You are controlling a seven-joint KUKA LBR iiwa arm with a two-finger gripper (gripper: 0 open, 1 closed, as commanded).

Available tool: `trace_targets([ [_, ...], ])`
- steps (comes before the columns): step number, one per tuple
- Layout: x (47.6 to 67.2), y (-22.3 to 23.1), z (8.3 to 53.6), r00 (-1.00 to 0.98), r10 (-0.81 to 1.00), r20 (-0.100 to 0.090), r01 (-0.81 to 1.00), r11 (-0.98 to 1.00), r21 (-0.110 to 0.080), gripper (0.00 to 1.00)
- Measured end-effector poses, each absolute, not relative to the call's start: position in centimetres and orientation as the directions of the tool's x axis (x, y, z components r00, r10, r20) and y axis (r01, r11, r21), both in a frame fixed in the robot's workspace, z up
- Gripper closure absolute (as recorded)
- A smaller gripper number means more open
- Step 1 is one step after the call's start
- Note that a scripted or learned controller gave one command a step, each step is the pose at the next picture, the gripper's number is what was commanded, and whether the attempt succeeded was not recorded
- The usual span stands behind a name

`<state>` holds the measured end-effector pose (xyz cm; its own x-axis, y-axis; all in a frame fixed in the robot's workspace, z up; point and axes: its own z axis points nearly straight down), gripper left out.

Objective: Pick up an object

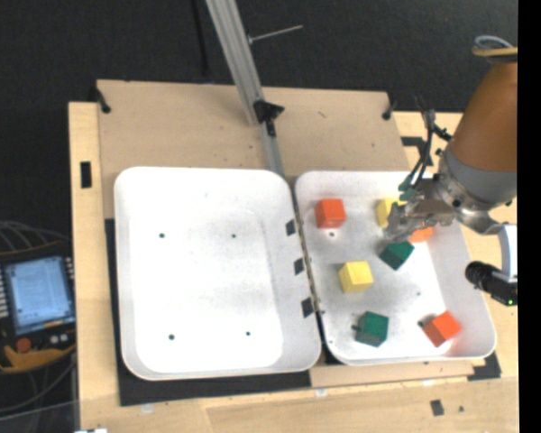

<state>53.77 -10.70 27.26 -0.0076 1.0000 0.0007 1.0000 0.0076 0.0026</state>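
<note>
gripper low in right bin, over green cube at its 6 o'clock; grip state unreadable, possibly touching. best to centre on cube, clear the orange block at 3 o'clock, then clamp.

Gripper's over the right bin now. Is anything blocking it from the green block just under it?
Nothing visible does. The gripper hangs right over the green block in the right bin. A small yellow block and an orange block crowd beside it.
</note>
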Motion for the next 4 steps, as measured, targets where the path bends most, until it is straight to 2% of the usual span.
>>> trace_targets([
  [1,55.2,-5.6,27.7,-0.008,1.0,0.001,1.0,0.008,0.002,1.0],
  [2,57.0,-0.6,25.7,-0.006,1.0,0.0,1.0,0.006,-0.001,1.0],
  [3,59.3,3.6,25.4,-0.006,1.0,0.0,1.0,0.006,0.002,1.0],
  [4,60.8,8.4,25.7,-0.006,1.0,0.0,1.0,0.006,0.003,1.0],
])
